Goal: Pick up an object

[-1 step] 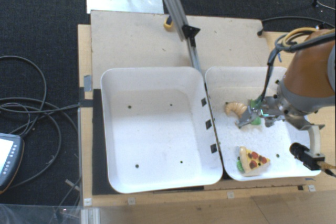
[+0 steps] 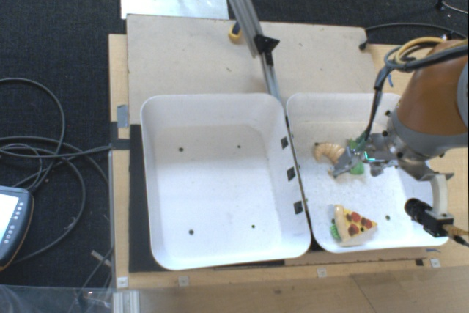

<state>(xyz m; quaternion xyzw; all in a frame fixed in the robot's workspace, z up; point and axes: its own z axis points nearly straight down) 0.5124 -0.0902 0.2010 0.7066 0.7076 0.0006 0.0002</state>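
Note:
In the right bin (image 2: pixel 315 110) my gripper (image 2: pixel 350 163) hangs low near the middle, reaching in from the right under the orange wrist band. A small green object (image 2: pixel 357 167) lies right at its fingertips; whether it is between them I cannot tell. A tan croissant-shaped toy (image 2: pixel 328 151) lies just left of the gripper, close to it. Nearer the front edge rests a toy pizza slice (image 2: pixel 355 223) with red dots and a green rim.
The left bin (image 2: pixel 154 121) adjoins the right one along a shared wall with black clips. A slanted metal pole (image 2: pixel 245 0) crosses above the bench from the back. Cables lie on the floor at left and back right.

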